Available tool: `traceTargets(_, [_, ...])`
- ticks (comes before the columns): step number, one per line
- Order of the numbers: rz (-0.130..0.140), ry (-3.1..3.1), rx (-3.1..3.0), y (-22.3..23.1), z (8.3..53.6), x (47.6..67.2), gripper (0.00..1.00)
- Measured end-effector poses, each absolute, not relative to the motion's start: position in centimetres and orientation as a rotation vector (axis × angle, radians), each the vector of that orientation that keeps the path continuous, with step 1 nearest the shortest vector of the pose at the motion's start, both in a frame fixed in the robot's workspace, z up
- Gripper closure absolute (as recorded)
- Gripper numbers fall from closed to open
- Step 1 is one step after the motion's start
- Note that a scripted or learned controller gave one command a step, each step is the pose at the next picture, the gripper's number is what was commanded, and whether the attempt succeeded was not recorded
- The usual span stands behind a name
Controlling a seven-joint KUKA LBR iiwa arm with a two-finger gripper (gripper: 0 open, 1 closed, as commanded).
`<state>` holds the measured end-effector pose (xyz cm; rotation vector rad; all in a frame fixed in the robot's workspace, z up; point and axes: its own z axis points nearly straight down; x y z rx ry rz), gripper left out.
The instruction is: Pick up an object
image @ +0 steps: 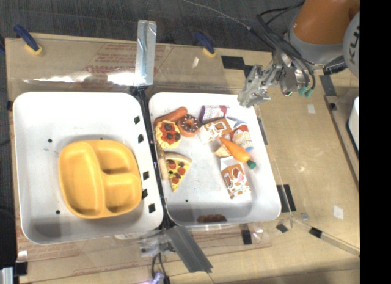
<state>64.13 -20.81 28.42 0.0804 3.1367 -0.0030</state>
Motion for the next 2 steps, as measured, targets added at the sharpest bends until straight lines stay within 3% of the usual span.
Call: traceTargets(2, [-0.005, 3.112, -0.372, -20.76, 29.27, 65.87, 1.00])
